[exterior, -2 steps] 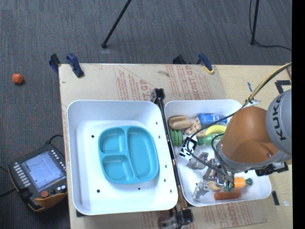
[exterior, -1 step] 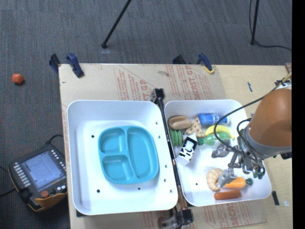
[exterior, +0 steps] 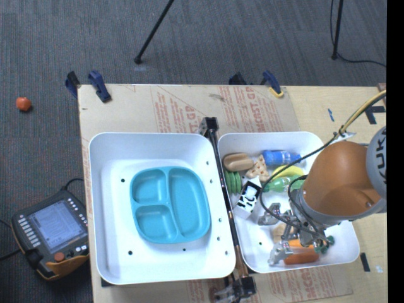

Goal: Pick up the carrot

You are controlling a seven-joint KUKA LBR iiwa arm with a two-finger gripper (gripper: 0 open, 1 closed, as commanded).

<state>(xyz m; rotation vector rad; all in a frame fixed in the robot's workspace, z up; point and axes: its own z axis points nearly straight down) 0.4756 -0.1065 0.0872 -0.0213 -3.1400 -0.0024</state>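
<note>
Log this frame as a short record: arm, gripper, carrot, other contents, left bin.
arm: reaches in from the right, over the right bin
gripper: low at that bin's near edge, over the carrot
carrot: lying flat by the near wall; grasp unclear
other contents: blue bottle, tan piece
left bin: holds a blue divided plate

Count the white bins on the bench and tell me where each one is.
2. The left bin holds a blue tray. The right bin holds the toys, including the carrot, under the arm.
</note>
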